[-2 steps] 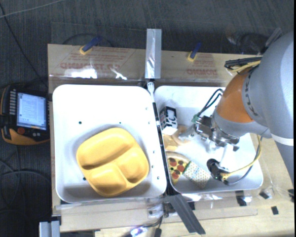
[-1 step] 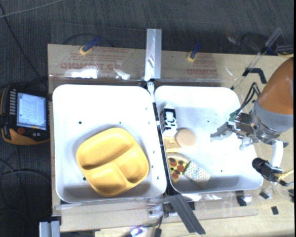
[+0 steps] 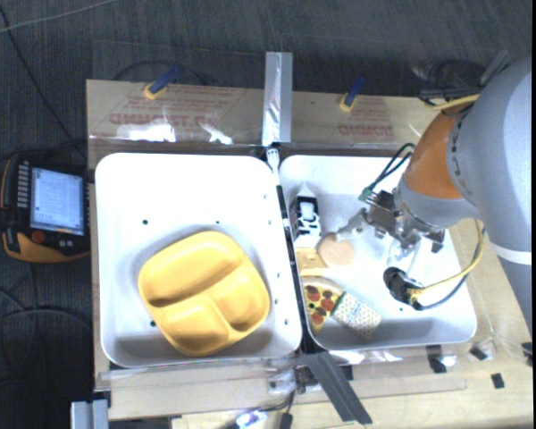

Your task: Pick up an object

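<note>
Right, two white bins side by side on the bench. The left bin (image 3: 116,186) holds one thing: a yellow divided plate (image 3: 204,290) w/ three compartments, sitting toward the near side and turned at a slant, its widest compartment on the far-left side.

The right bin (image 3: 447,324) holds the small stuff, all bunched along its left wall. Farthest back is a black-and-white packet (image 3: 305,219), long axis running far-to-near, roughly parallel to the divider between the bins. Just near of it and a bit right lies a round tan disc (image 3: 339,253), flat, w/ a pale stub sticking out toward the far right, so that piece points diagonally at the arm. Left of the disc, against the wall, a small yellowish piece (image 3: 308,259). Nearer still, a pizza slice toy (image 3: 320,301), flat, its long axis running far-left to near-right. Touching its right edge is a small patterned box (image 3: 356,315), tilted, long axis from far-left to near-right.

The arm comes in from the right; gripper (image 3: 402,231) is over the right bin, just right of the disc. Can't tell from this angle how the gripper is set, nor whether it touches anything.

Outside the bins, far left on the floor: a teach pendant (image 3: 49,207) w/ lit screen.
</note>
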`<state>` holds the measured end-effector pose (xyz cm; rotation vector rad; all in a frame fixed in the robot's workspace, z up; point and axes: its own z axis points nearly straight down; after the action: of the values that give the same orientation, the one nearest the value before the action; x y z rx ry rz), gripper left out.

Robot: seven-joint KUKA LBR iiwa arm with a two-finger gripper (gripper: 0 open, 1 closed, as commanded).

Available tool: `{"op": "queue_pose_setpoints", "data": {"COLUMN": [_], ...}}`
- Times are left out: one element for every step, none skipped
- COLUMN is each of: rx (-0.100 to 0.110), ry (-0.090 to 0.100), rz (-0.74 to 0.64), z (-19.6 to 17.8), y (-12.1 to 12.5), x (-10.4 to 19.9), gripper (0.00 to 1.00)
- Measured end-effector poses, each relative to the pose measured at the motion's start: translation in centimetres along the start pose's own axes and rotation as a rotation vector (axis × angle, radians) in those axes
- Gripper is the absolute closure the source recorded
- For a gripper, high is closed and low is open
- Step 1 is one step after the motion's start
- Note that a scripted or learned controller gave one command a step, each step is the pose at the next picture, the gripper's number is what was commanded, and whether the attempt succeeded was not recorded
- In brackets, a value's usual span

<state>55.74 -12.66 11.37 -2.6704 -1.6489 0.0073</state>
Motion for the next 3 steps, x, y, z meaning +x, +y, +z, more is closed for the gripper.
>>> {"op": "queue_pose_setpoints", "data": {"rx": [-0.023, -0.003, -0.014], "ry": [0.009, 0.0, 0.003], "rz": [-0.032, -0.201, -0.309], "z": [1.6, -4.5, 2.4], "y": [-1.0, 0.9, 0.8], "x": [-8.3, -1.9, -3.7], "gripper": [0.0, 0.0, 0.0]}}
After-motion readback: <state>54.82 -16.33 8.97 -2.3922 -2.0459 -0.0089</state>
